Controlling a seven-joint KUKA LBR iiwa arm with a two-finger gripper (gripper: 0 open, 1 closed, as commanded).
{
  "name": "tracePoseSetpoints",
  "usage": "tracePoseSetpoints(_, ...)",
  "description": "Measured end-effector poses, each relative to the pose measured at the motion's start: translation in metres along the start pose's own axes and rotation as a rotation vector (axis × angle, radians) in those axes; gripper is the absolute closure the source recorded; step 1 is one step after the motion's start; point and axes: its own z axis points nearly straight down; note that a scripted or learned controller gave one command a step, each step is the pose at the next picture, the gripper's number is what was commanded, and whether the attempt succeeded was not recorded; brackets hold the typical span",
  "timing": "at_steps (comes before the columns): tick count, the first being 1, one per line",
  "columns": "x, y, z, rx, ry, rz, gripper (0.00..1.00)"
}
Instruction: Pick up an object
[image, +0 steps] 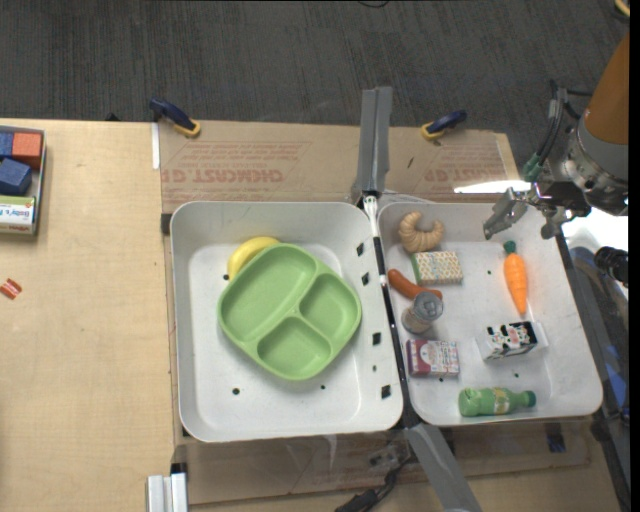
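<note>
Looking down on the bench, we are seeing two shallow white bins side by side. The gripper (527, 212) is hovering over the far right corner of the right bin (580, 350), hanging from the grey arm with its orange band (612, 95) reaching in from the right. Its two fingers are standing spread apart, with nothing between them.

Just below the gripper we are finding an orange carrot (515, 281) with a green top, lying lengthwise and apart from the fingers. Nearer the bin's left wall we are noting a tan croissant (421, 233), a small speckled box (439, 266) just beside it, a red sausage (403, 283), and a grey can (423, 311) touching the sausage's end. Toward the near edge a pink carton (433, 357) is lying flat, a black-and-white milk carton (511, 339) is sitting to its right, and a green bottle (494, 401) is lying on its side.

In the left bin (200, 390) a green divided plate (290, 311) is resting tilted, partly covering a yellow banana (247, 251) behind it.

On the bench at far left we are seeing a box of red and blue blocks (20, 178).
</note>
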Motion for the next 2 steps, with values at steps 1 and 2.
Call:
tracePoseSetpoints(1, -0.051, 0.011, 0.052, 0.002, 0.001, -0.042, 0.0)
tracePoseSetpoints(2, -0.091, 0.036, 0.187, -0.007, 0.003, -0.181, 0.0)
